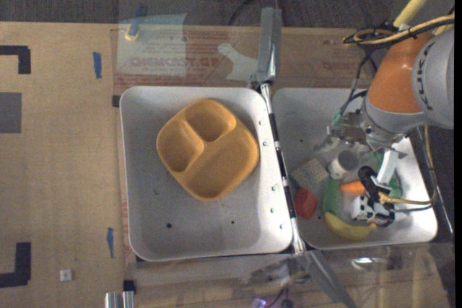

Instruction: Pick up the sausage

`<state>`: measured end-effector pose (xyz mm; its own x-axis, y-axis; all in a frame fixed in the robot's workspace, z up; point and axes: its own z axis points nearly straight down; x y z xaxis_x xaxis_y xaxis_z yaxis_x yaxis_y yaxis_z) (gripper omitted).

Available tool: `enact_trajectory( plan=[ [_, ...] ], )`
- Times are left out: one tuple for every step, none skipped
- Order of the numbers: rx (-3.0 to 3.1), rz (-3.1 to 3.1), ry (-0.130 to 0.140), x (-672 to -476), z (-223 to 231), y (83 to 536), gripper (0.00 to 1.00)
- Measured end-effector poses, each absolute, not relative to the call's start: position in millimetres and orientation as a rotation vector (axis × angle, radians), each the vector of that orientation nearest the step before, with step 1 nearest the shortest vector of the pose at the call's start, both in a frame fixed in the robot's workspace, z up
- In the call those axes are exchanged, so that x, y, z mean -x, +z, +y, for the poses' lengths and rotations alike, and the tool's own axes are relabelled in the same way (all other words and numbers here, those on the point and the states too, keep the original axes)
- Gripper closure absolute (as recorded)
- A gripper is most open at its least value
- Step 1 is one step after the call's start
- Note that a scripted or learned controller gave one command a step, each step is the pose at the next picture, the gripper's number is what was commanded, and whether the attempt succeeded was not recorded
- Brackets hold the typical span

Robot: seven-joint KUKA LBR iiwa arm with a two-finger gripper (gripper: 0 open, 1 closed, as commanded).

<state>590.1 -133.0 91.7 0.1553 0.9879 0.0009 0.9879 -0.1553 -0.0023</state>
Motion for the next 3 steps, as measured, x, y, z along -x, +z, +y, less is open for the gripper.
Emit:
enact_trajectory(
  plan=[
    [2.279,-2.172,-0.011,-526.0,-96.7,89.7,0.00],
    [2.238,-2.216,-0.011,-576.3,-107.0,89.3,0.00],
    [1.912,-2.504,-0.010,-504.3,-132.7,89.6,0.00]
  ],
)
